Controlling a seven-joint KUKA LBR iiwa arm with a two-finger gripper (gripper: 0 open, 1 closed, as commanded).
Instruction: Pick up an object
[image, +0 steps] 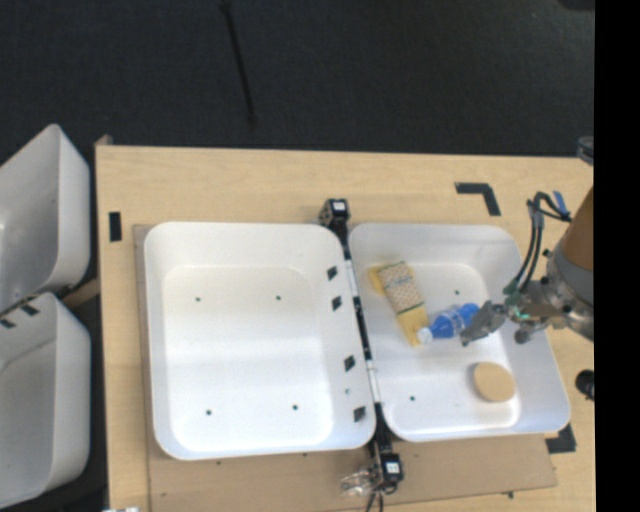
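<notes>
**Bench Layout and Bottle Position, Right Bin**

The work surface is a pale wooden bench (250, 180) set against a dark floor. Black corner marks are taped on the wood near the far right and near the front right. Two rounded white units (35, 300) stand off the bench's left edge, one behind the other.

Two shallow white bins sit side by side on the bench, touching along a shared centre seam fitted with small black clips. The left bin (160, 420) shows a bare floor with a few small dark dots. The right bin (400, 425) holds three items.

The bottle (448, 323), blue with a white cap, lies on its side near the middle of the right bin. Its long axis runs at a slant, from lower left to upper right; the white cap points to the lower left, towards the centre seam. The cap end sits just beside a yellow and tan packet (400, 298), which lies lengthwise from the bin's back towards its middle. A round tan disc (493, 382) lies flat nearer the front of the bin, apart from the bottle.

The arm enters from the right. The gripper (482, 325) is low over the bin, at the bottle's right end. Whether its fingers are spread or closed cannot be told, nor whether they touch the bottle.
</notes>
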